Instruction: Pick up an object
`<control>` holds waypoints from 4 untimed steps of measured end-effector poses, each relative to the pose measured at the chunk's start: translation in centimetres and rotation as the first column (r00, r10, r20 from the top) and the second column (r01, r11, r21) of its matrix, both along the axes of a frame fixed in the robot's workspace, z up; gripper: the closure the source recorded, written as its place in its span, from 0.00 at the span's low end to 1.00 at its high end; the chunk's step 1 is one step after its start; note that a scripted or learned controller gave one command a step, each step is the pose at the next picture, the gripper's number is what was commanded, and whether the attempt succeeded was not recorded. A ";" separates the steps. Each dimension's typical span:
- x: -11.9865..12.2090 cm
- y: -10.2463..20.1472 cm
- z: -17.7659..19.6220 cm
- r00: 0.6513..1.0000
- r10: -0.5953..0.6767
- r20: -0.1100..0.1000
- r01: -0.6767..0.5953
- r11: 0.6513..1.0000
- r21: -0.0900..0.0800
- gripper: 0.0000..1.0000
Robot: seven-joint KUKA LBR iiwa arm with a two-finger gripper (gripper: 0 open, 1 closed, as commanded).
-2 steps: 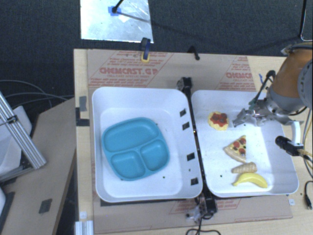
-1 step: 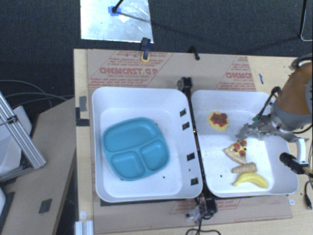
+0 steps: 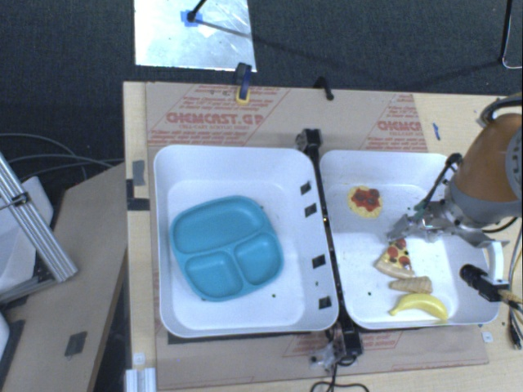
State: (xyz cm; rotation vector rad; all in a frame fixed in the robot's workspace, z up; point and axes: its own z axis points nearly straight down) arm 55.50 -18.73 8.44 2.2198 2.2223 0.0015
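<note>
Hovering low in the right bin (image 3: 409,170), my claw (image 3: 406,229), spread narrowly, holds nothing; the pizza slice (image 3: 395,258) lies just beneath it, so lifting is not yet done.

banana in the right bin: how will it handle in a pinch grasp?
The banana looks like glossy toy plastic, so probably stiff, light and a bit slippery. Its curve may make it pivot when nudged. It lies near the bin wall, leaving little finger room.
</note>
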 end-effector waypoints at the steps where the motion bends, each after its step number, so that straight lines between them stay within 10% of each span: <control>1: -1.7 1.4 0.0 1.000 -0.001 -0.001 0.001 1.000 0.001 0.00; 3: -6.8 0.5 2.2 1.000 -0.001 0.001 0.001 1.000 0.000 0.00; 4: -1.4 8.5 -0.1 1.000 0.007 0.003 -0.007 1.000 0.000 0.00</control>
